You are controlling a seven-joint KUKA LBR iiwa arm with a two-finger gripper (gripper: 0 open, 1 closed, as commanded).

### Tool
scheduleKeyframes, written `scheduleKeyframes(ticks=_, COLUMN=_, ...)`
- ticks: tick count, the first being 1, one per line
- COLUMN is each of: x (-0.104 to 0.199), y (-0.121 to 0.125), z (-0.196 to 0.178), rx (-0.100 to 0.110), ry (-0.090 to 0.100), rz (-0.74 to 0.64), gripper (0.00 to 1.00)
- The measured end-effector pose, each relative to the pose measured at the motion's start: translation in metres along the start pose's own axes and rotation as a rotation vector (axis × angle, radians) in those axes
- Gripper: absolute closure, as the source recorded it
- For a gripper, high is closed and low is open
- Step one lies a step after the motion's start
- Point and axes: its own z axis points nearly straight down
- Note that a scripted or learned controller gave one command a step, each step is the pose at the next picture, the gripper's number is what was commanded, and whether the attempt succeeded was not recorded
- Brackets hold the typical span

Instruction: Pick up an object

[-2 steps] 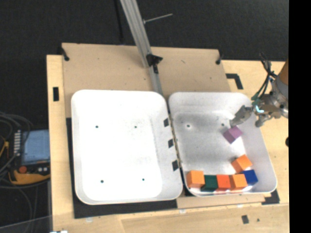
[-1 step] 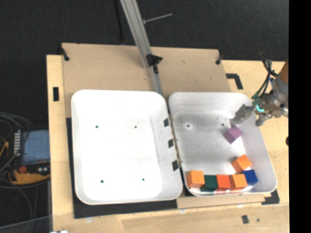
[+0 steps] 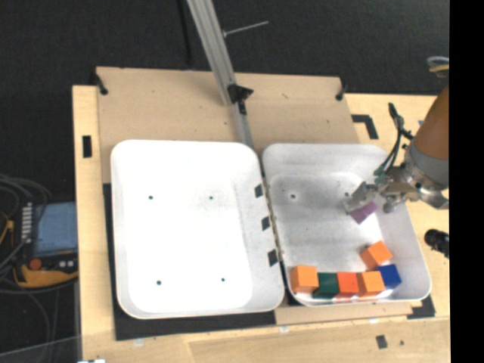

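My gripper (image 3: 373, 203) reaches in from the right over the right bin (image 3: 318, 165), in its right-hand middle part. A small purple block (image 3: 364, 212) shows at the fingertips, pinched between the grey fingers (image 3: 358, 197), which are shut on it. Along the right bin's front edge lie an orange block (image 3: 305, 277), a green block (image 3: 327, 284), a red-orange block (image 3: 348, 283), another orange block (image 3: 371, 282) and a blue block (image 3: 389, 275). One more orange block (image 3: 376, 253) lies tilted just behind them.
The left bin (image 3: 189, 225) stands beside the right one, split from it by a rim with black clips (image 3: 266, 221). A slanted metal rod (image 3: 219, 51) rises behind the bins. Cables and a blue box (image 3: 57, 229) lie off the bench at left.
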Motion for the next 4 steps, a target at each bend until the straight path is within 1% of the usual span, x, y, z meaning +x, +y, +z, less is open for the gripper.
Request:
scheduleKeyframes(ticks=1, x=-0.008, y=-0.002, z=0.061, rx=0.000, ry=0.000, rz=0.001, gripper=0.00)
scheduleKeyframes(ticks=2, x=-0.009, y=-0.001, z=0.093, rx=-0.007, ry=-0.003, rz=0.003, gripper=0.00)
scheduleKeyframes(ticks=3, x=-0.010, y=0.000, z=0.080, rx=-0.014, ry=-0.003, rz=0.010, gripper=1.00)
scheduleKeyframes(ticks=4, x=-0.007, y=0.004, z=0.016, rx=-0.013, ry=-0.001, rz=-0.005, gripper=1.00)
